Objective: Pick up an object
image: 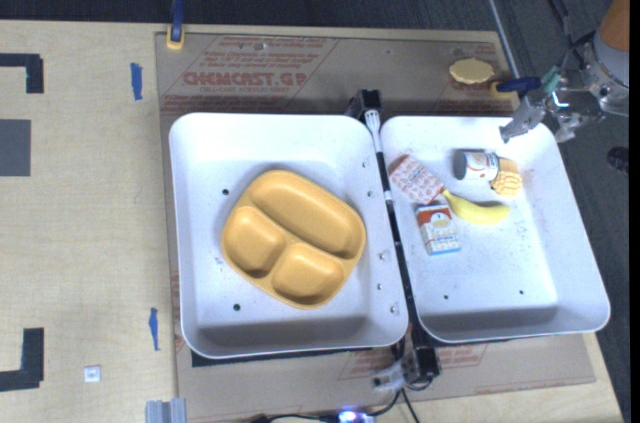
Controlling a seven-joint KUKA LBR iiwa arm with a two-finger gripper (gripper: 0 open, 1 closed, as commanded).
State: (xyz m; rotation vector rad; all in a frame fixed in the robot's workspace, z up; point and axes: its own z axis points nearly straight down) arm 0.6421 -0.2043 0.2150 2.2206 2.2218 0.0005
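Gripper (527,118) above right bin's (560,311) far rim.

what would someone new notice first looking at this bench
Most likely the big yellow divided tray, which takes up much of the left bin. Next, the cluster of small things in the right bin: a banana, a checkered red-and-white packet and a small red-and-white box. The arm's hand hangs over that bin's far right corner.
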